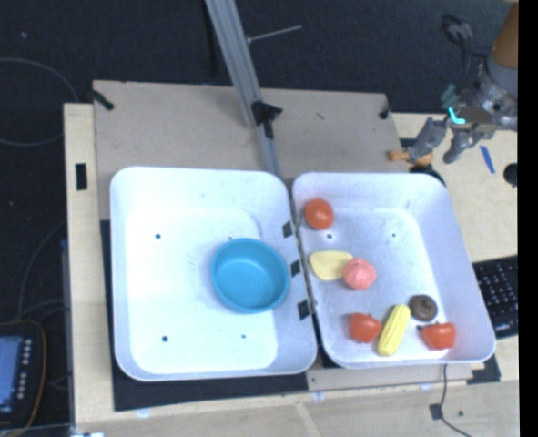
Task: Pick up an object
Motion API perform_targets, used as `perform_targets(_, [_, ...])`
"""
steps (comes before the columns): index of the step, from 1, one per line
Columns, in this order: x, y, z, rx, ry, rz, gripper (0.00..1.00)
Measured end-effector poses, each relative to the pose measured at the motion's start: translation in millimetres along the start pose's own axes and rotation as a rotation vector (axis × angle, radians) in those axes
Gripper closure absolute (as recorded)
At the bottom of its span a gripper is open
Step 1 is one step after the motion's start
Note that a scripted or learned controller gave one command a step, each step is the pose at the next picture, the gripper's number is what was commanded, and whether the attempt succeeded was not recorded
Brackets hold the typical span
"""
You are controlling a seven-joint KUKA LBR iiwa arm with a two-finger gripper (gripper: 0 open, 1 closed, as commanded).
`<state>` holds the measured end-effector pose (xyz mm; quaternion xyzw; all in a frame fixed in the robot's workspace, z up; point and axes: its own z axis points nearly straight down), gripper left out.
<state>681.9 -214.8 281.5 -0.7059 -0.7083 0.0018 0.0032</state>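
The gripper (441,144) hovers off the right bin's (451,235) far corner with fingers spread and nothing between them, seemingly staged before a pick, while the corn (394,329), tomatoes and other small foods lie loose inside that bin.

A pale wooden bench (341,116) stands on a dark floor (86,25), with thin cables trailing across the floor at the left. A grey metal pole (237,57) rises at a slant from a black clamp at the bench's far side, near the middle. A screen (3,371) glowing blue sits at the lower left, just off the bench's edge. A black keyboard (496,294) lies at the bench's right side. Something small and blue (488,159) rests on the bench top further back on the right.
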Motion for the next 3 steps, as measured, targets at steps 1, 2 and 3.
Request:
perform_targets(1, [0,1,-6,-0.01,-0.002,-0.001,0.0])
perform_targets(2, [-7,-1,55,-0.005,-0.006,0.005,0.0])
perform_targets(3, [-7,3,116,-0.008,-0.007,-0.002,0.0])
